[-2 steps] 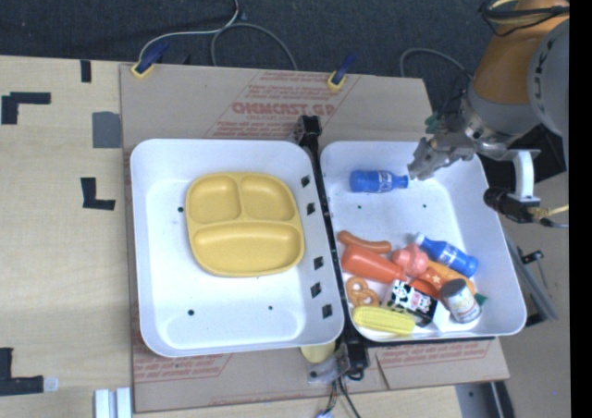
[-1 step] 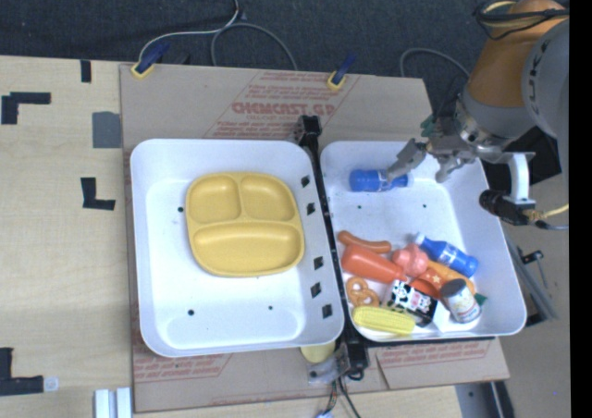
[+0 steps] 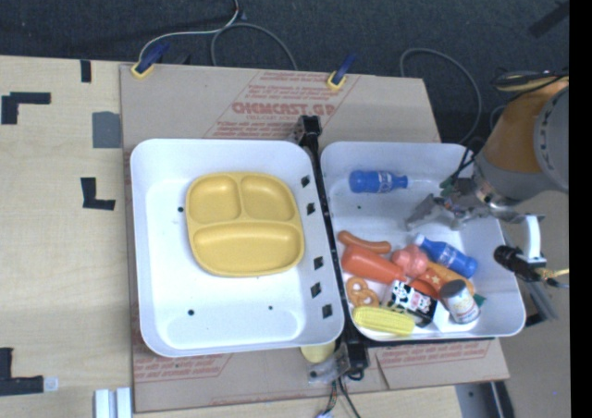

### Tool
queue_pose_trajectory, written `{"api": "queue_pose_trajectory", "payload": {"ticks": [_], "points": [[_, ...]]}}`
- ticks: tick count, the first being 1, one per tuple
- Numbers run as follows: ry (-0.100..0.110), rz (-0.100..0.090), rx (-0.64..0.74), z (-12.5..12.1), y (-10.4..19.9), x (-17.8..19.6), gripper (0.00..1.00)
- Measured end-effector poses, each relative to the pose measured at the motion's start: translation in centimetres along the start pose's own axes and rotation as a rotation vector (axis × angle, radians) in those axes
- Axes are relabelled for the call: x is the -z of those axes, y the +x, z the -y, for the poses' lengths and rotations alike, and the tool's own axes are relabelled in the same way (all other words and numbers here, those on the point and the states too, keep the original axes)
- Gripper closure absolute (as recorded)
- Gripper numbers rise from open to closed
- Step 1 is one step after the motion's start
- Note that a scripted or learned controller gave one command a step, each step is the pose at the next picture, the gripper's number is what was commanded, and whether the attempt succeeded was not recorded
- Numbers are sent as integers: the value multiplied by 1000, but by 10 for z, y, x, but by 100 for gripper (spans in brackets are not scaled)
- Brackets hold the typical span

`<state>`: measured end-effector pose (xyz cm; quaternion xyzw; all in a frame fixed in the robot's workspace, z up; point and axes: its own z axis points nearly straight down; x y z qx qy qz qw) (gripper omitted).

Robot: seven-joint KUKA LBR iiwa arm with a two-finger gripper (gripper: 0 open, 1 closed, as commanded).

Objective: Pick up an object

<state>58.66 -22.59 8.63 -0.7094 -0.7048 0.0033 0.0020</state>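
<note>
Two shallow white bins sit side by side on a cardboard sheet (image 3: pixel 277 102) atop the bench. The left bin (image 3: pixel 157 250) holds a yellow divided plate (image 3: pixel 245 224), lying flat near its middle. The right bin (image 3: pixel 421 155) holds the clutter: a blue bottle (image 3: pixel 377 182) lies on its side, alone near the back, well apart from a pile at the front w/ an orange carrot-like toy (image 3: pixel 375 266), a hot dog (image 3: pixel 363 243), a second blue bottle (image 3: pixel 449 256), a corn cob (image 3: pixel 384 321), a pretzel (image 3: pixel 359 293), a black-and-white box (image 3: pixel 410 301) and a small jar (image 3: pixel 460 303). The grey arm w/ orange band (image 3: pixel 518 143) reaches in from the right; its gripper (image 3: pixel 427 211) is low over the bin's right-centre, btwn the lone bottle and the pile, fingers (image 3: pixel 418 215) apart, nothing btwn them.
</note>
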Motion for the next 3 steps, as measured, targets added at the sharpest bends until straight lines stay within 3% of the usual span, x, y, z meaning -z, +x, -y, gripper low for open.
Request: {"api": "queue_pose_trajectory", "payload": {"ticks": [1, 2, 3], "points": [[-15, 3, 5, 103, 30, 0, 0], [-17, 6, 5, 101, 28, 11, 100], [-18, -5, 23, 44, 153, 103, 100]]}}
